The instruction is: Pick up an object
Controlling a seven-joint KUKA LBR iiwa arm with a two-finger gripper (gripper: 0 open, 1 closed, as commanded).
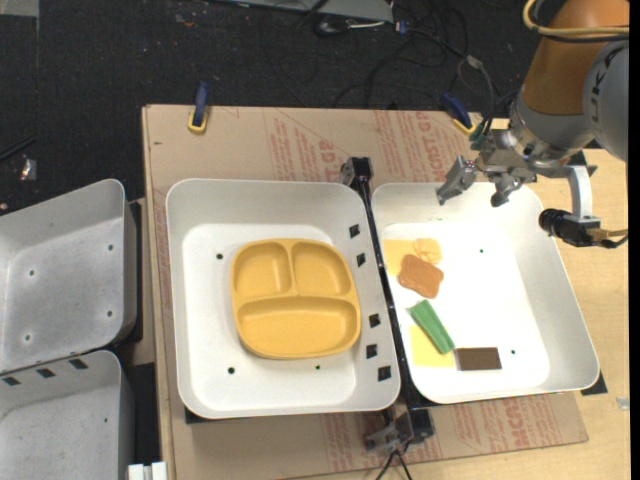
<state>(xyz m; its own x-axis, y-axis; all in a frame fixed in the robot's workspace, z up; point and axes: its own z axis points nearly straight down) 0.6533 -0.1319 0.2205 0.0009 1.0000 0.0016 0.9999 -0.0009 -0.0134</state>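
My gripper (478,189) hangs over the far edge of the right bin (520,268), its two fingers spread open with nothing between them. Below and to its left, along the bin's left side, lie several objects: a pale yellow piece (425,249), an orange-brown piece (421,276), a green stick (433,326) on a yellow flat piece (425,349), and a dark brown block (478,359). The gripper stands apart from all of them.
The left bin (200,268) holds a yellow divided plate (296,298). A black divider (378,288) runs between the two bins. White trays (60,268) lie off the bench at left. Cables trail across the dark floor behind.
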